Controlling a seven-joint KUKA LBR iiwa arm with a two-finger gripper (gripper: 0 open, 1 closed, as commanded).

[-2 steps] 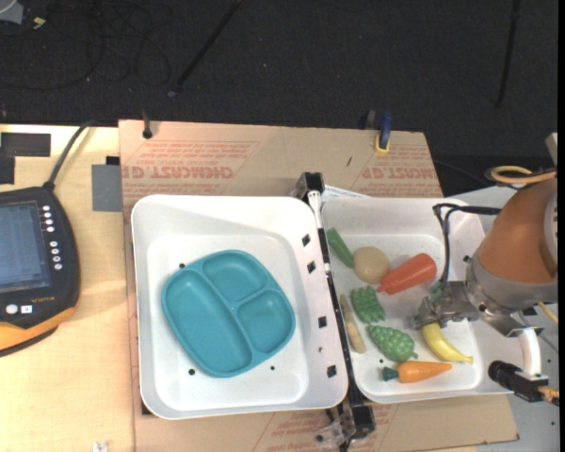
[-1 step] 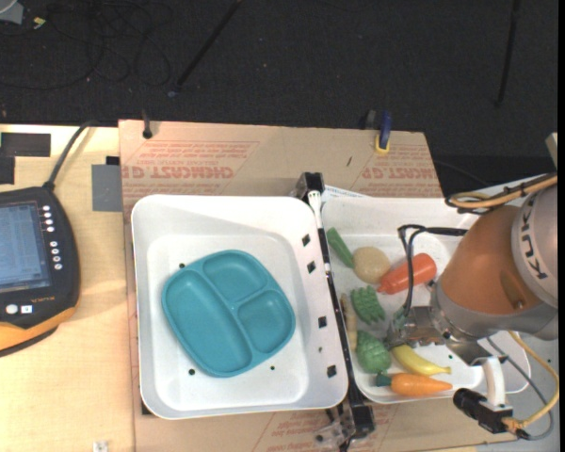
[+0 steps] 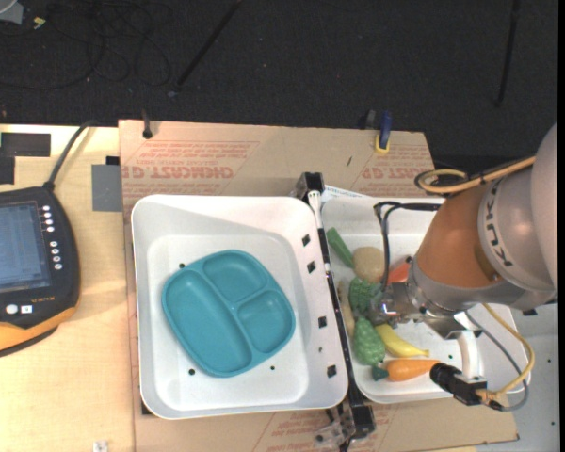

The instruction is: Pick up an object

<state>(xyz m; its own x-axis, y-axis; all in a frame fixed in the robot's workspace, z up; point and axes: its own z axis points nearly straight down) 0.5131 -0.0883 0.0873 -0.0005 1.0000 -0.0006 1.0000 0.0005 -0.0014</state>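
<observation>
Arm wrist sits low over the right bin point(image 3: 424, 217), claw point(image 3: 388, 306) among the toy foods near the banana point(image 3: 400, 343) and carrot point(image 3: 410, 369), presumably seeking 1 object; claw state: cannot tell.

The grey arm point(image 3: 537, 224) comes in from the desk's right edge and bends downward over the right side of the desk. Its wide grey link sits highest and nearest the camera, with dark lettering on its side. Below it the orange band point(image 3: 452, 248) wraps the wrist, which tilts toward the left and slightly toward the desk's near edge. The pincer point(image 3: 388, 306) hangs at the low end of the wrist; its tips are too hidden to read. Thin cables loop around the wrist
</observation>
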